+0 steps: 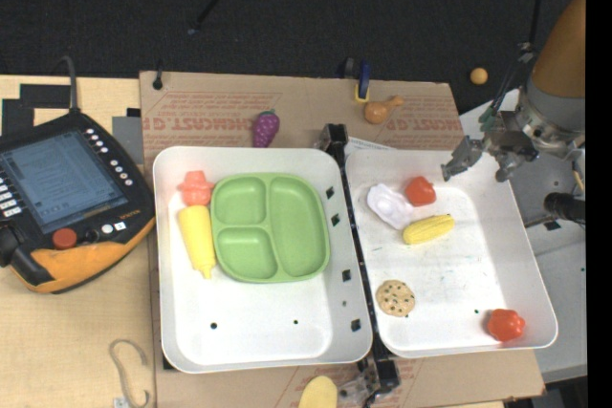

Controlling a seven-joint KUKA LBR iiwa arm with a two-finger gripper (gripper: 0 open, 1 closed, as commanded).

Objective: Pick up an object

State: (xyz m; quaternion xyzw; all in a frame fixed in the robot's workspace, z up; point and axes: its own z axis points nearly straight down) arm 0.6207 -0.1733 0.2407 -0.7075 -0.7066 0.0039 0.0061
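White plastic bins are sitting side by side, and you are working over the right bin (535, 282), where the candidates are lying. Red tomato (420, 191) is resting near the bin's far edge, touching or just beside a white crumpled piece (386, 203); yellow corn (428, 228) is lying just below them, a cookie (395, 298) is sitting near the left wall, and a second red piece (505, 324) is tucked in the near right corner. Gripper (483, 159) is hovering at the bin's far right rim, fingers splayed wide and holding nothing, so no pick is under way yet. Arm is reaching in from the right, grey wrist tilted down and leftward, orange band showing above it. For a clean grab, you are probably best off going for the tomato since it is nearest the fingers, but it is crowded by the white piece and the corn, so you should be lining the fingers up across its free sides and coming straight down. Corner red piece is standing well apart from everything, though the walls there are likely to be blocking one finger. Cookie is looking flat and hard to pinch. Left bin (249, 339) with its green tray (268, 229) is not needing your attention.
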